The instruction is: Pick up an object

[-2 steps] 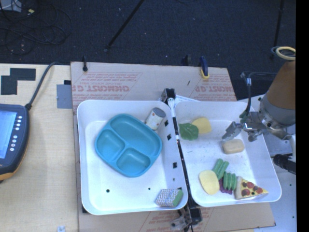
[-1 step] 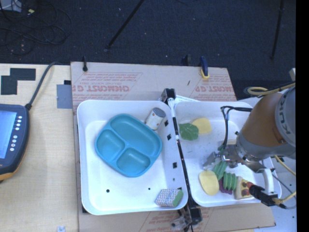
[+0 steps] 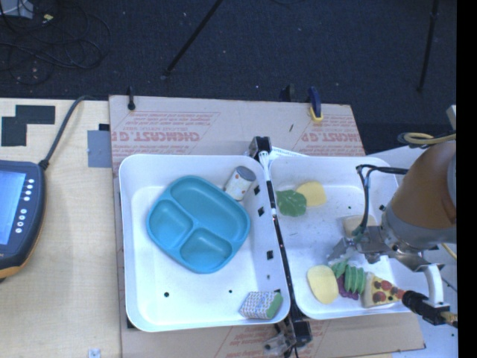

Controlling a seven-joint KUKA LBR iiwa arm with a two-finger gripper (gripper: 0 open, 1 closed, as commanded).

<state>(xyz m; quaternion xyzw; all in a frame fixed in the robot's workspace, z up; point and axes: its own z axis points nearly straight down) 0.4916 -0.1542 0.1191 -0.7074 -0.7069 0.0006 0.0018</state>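
Note:
My gripper [image 3: 344, 253] hangs low in the right bin [image 3: 319, 233], at its right side, just above a green and purple toy vegetable [image 3: 352, 280]. A yellow oval toy [image 3: 323, 283] lies to the left of that vegetable and a pizza-slice toy [image 3: 380, 291] to its right. A tan block [image 3: 353, 224] sits just behind the gripper. Farther back lie a green toy [image 3: 291, 203] and a pale yellow toy [image 3: 311, 193]. The grey wrist hides the gripper's grasp.
The left bin [image 3: 128, 237] holds a blue divided plate [image 3: 197, 233], a small can [image 3: 240, 183] at the back right and a patterned sponge [image 3: 261, 304] at the front right. A control pendant [image 3: 15, 215] lies on the bench far left.

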